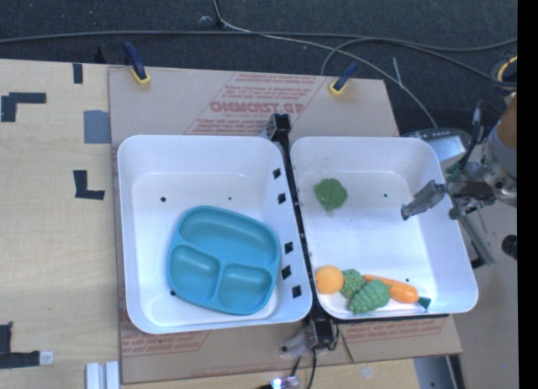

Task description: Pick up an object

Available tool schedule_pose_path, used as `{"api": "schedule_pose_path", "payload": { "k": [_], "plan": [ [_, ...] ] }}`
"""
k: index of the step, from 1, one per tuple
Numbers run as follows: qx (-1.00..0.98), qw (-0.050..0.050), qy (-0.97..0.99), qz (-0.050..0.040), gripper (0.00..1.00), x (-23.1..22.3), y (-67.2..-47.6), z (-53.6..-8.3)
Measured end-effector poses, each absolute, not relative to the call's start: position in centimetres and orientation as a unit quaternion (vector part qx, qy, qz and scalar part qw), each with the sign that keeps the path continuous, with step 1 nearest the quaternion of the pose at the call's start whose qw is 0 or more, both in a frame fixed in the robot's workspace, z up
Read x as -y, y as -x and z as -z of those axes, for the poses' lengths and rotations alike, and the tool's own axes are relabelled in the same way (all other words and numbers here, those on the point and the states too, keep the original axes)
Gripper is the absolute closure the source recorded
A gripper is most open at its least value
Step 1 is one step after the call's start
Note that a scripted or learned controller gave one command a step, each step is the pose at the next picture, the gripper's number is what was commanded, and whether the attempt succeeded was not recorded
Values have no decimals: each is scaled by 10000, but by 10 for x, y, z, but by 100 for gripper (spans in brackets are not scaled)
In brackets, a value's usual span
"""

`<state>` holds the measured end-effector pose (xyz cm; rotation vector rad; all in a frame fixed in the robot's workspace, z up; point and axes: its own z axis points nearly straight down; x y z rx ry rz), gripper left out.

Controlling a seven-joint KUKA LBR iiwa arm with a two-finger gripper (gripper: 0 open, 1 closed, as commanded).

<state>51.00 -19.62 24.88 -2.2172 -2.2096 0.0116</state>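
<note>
My gripper (439, 204) hangs over the right edge of the right bin (380, 154), open, with nothing between its fingers. A green broccoli-like toy (330, 194) lies alone in the upper middle of that bin, well to the left of the gripper. Along the bin's front wall sit an orange ball (329, 279), a second green leafy toy (365, 291) and an orange carrot (395, 289), bunched together and below the gripper.
The left bin (143, 160) holds a blue divided plate (224, 259). A black divider (290, 211) runs between the bins. Both rest on a cardboard sheet (244, 102) held by two clamps. Cables trail across the dark floor behind.
</note>
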Motion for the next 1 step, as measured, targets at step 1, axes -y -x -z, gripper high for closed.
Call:
{"api": "schedule_pose_path", "payload": {
  "k": [1],
  "plan": [
    [7073, 5, 7069, -5, 0, 196, -512, -255]
  ]
}}
